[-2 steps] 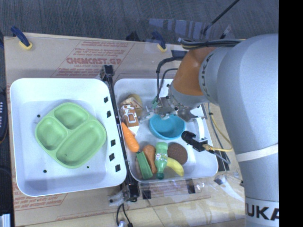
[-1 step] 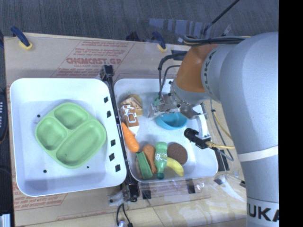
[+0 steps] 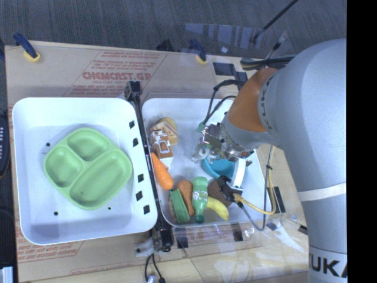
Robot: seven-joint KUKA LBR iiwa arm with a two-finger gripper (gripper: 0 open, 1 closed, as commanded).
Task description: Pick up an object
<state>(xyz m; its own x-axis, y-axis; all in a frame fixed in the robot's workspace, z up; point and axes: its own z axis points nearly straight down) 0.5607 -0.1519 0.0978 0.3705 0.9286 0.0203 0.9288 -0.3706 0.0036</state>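
My gripper (image 3: 204,148) hangs low over the middle of the right bin (image 3: 177,109), just left of a blue bowl-like object (image 3: 219,167) that the wrist partly covers. A small toy house (image 3: 161,138) lies to the gripper's left. An orange carrot (image 3: 162,171) lies along the bin's left wall. At the bin's front edge sit a green bottle (image 3: 200,197), a yellow banana (image 3: 217,209), a brown piece (image 3: 186,192) and a dark green block (image 3: 178,207). Nothing is visibly held.
The left bin (image 3: 35,217) holds a light green divided plate (image 3: 88,167). A black divider (image 3: 140,152) runs between the bins. The arm's grey body with its orange band (image 3: 250,108) covers the right bin's right side. Cables (image 3: 259,208) trail near its front right corner.
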